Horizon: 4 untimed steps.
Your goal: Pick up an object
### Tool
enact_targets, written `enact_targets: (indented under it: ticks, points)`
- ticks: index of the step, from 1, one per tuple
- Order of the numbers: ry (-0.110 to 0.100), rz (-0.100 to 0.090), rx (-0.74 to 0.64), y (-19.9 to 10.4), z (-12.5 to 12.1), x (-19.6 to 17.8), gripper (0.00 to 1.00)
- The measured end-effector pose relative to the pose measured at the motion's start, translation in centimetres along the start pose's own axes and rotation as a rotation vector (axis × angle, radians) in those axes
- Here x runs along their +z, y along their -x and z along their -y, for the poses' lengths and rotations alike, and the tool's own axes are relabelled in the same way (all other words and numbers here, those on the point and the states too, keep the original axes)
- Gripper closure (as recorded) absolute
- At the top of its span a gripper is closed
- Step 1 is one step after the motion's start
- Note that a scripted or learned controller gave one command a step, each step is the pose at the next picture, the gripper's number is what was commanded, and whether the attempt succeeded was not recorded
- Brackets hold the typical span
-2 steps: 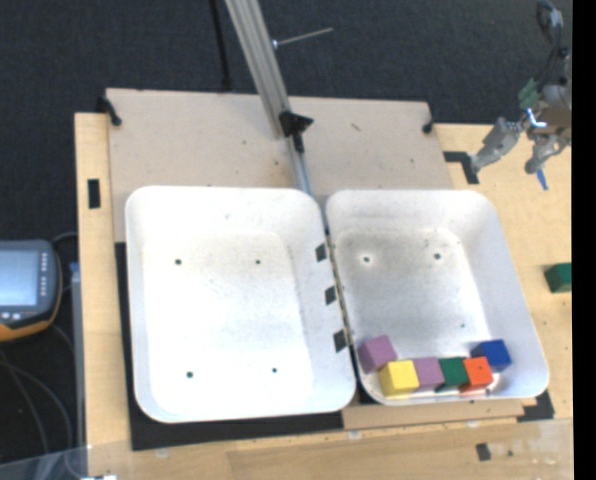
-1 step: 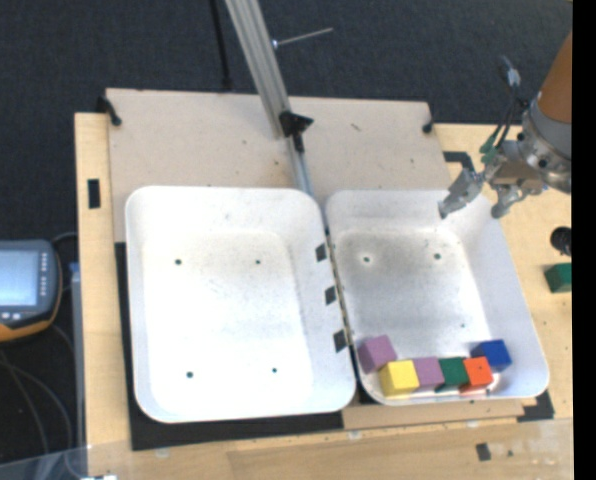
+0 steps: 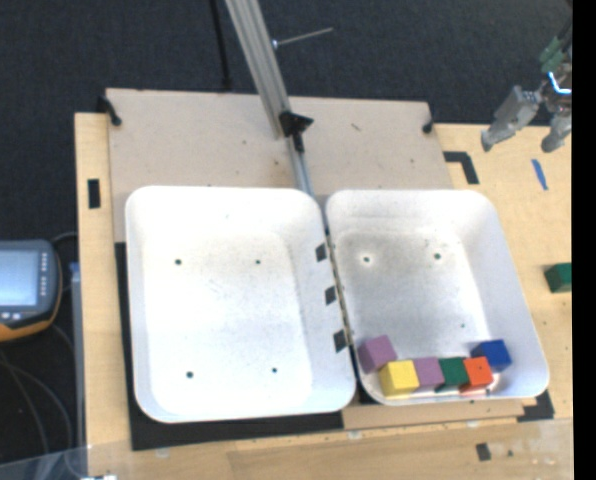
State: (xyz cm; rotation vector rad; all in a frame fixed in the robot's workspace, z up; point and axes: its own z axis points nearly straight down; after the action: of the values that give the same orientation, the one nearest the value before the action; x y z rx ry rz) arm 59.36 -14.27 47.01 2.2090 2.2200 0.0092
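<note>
Several small blocks lie along the near edge of the right bin (image 3: 418, 228): a purple block (image 3: 377, 351), a yellow block (image 3: 400, 376), a second purple block (image 3: 429, 372), a green block (image 3: 451, 372), an orange block (image 3: 477, 373) and a blue block (image 3: 491, 353). My gripper (image 3: 528, 130) hangs at the upper right, beyond the right bin's far corner and well away from the blocks. It is open, its two grey fingers spread, with nothing between them.
The left bin (image 3: 228, 298) sits beside the right one. A slanted aluminium pole (image 3: 263, 58) comes down to the seam between the bins. A green object (image 3: 559, 277) lies on the bench at the right. A grey screen device (image 3: 13, 283) sits off the left edge.
</note>
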Motion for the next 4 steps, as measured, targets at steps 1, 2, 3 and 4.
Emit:
enact_targets:
  ticks: [1, 2, 3, 4]
  points:
    - [-0.015, -0.001, 0.007, 0.3, 2.7, 5.4, 0.0]
    - [0.001, 0.002, 0.007, 2.5, 7.5, -6.6, 0.0]
    - [-0.006, 0.0, 0.002, 0.6, 6.0, -7.9, 0.0]
    - [-0.017, -0.003, 0.0, -5.0, 6.0, 6.1, 0.0]
